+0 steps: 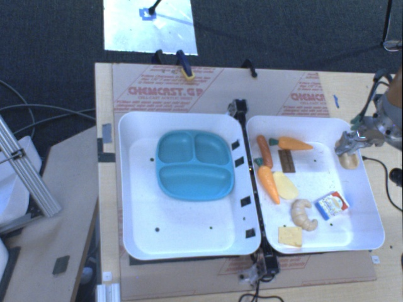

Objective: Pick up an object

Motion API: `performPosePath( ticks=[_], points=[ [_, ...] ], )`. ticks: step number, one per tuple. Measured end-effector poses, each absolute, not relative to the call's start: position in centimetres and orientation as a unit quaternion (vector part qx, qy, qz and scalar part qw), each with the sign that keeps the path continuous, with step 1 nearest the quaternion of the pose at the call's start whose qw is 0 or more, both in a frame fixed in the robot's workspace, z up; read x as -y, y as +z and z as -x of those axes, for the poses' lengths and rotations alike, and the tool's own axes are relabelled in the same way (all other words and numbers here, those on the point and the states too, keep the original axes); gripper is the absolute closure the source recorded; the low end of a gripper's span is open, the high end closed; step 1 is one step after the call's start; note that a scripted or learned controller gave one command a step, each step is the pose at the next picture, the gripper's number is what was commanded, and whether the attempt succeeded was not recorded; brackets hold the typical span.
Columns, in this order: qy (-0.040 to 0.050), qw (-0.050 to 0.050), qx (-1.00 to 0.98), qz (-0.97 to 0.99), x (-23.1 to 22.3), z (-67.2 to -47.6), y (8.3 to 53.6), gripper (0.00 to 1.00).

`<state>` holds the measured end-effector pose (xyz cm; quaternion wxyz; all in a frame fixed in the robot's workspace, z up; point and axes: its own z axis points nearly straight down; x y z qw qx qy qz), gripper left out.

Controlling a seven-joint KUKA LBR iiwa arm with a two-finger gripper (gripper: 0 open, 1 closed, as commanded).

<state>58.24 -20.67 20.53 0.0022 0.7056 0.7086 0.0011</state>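
The right bin (362, 228) holds several toy foods. An orange carrot (295, 144) lies at the back, beside a reddish sausage (264, 151) and a brown bar (287, 161). A second carrot (269, 183) lies against a pale yellow slice (284, 185). Nearer the front are a croissant (303, 214), a yellow cheese square (290, 236) and a small white, blue and red carton (331, 205). My gripper (350, 146) hangs at the bin's right rim. It is directly over a small tan rounded piece (348, 162), touching it or nearly so.
A blue divided plate (194, 165) sits in the left bin (135, 231). A black hinge strip (249, 187) separates the bins. Clamps (184, 66) hold the board's far edge. Cables (390, 168) trail off the bench at the right.
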Motion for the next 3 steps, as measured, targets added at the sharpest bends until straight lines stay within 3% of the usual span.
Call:
performPosePath(
  ticks=[1,3],
  points=[
    [0.0012,0.002,-0.709,-0.705,20.7,-58.3,22.6,1.00],
    [0.0002,-0.001,-0.710,-0.704,11.8,-55.2,21.1,1.00]
  ],
)
